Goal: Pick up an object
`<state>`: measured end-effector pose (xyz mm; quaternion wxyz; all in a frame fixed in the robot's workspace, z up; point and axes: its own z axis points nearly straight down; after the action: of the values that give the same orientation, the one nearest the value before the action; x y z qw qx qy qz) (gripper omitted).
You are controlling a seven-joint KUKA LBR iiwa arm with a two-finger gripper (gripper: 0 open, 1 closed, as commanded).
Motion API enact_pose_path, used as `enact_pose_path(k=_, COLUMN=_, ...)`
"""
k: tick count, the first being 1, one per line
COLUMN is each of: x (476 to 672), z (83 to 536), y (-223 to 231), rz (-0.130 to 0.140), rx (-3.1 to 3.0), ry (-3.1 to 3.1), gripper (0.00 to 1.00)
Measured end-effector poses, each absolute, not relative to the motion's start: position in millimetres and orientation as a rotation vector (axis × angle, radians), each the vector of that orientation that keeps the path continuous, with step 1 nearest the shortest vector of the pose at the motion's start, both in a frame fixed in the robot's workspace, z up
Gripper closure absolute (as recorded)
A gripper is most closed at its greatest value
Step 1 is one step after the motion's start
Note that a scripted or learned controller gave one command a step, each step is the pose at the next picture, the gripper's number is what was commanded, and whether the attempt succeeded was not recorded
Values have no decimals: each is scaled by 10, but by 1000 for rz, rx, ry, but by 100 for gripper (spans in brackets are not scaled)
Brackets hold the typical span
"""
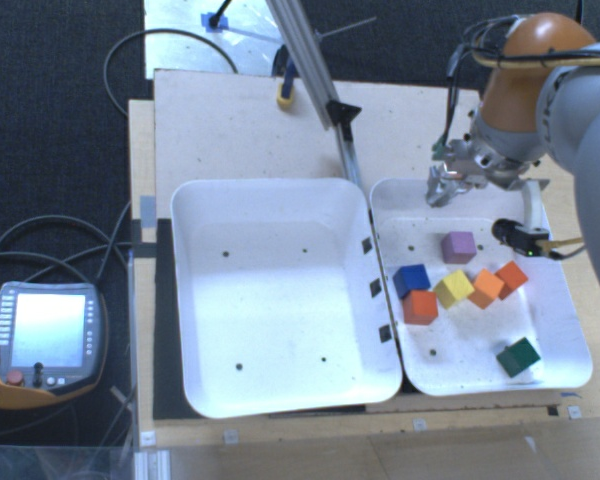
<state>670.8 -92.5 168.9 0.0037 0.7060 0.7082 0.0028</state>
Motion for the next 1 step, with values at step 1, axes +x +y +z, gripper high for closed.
enact_pose_path(k=1, x=6727, z=2243, y=-928, rz=8, rx=2211, ry=2222, gripper=100)
